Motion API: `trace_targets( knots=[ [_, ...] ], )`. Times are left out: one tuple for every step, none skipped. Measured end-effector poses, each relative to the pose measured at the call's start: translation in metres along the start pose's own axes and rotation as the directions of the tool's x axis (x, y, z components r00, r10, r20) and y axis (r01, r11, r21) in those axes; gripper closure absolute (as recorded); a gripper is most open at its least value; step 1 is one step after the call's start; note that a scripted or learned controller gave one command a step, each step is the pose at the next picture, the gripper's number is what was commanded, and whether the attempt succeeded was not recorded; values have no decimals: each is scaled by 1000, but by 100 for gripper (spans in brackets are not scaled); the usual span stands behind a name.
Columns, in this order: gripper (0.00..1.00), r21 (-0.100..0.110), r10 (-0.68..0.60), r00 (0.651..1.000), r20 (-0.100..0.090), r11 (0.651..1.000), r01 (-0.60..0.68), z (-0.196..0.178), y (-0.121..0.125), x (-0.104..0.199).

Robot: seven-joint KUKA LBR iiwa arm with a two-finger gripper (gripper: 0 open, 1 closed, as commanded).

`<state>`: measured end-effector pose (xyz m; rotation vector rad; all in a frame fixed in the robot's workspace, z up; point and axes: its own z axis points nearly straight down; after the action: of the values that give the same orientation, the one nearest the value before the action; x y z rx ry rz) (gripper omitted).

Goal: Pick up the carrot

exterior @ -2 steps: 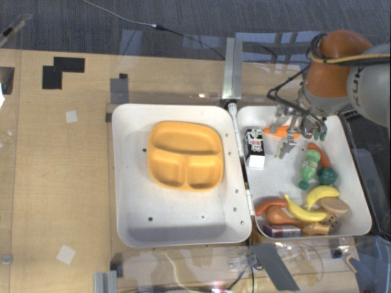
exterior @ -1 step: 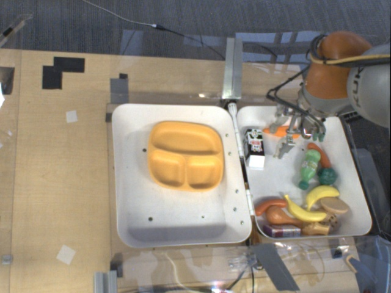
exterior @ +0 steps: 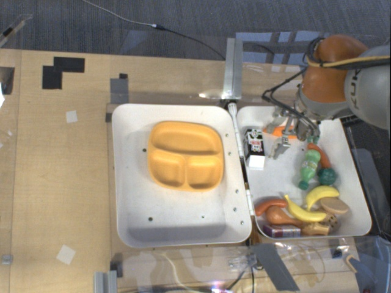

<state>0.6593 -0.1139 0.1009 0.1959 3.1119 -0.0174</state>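
Two white bins on desk (exterior: 55, 182). Claw (exterior: 292, 134) over right bin (exterior: 354, 182), upper part; an orange piece sits at its fingers, can't tell if gripped. Carrot (exterior: 320, 152) just right of claw, near far wall. Toys crowd front edge; bin center open. Left bin (exterior: 128, 182) has yellow tray (exterior: 185, 155).

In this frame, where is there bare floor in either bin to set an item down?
Left bin: a bare strip all round the yellow tray. Right bin: an open middle patch between the black-and-white box and the green bottle. Crowded along its near edge around the banana.
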Motion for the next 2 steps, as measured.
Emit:
trace_targets(
  knots=[
    [0,2,-27,1000,-2,1000,27,0,0,-1],
    [0,-3,-24,1000,7,1000,24,0,-1,2]
  ],
)
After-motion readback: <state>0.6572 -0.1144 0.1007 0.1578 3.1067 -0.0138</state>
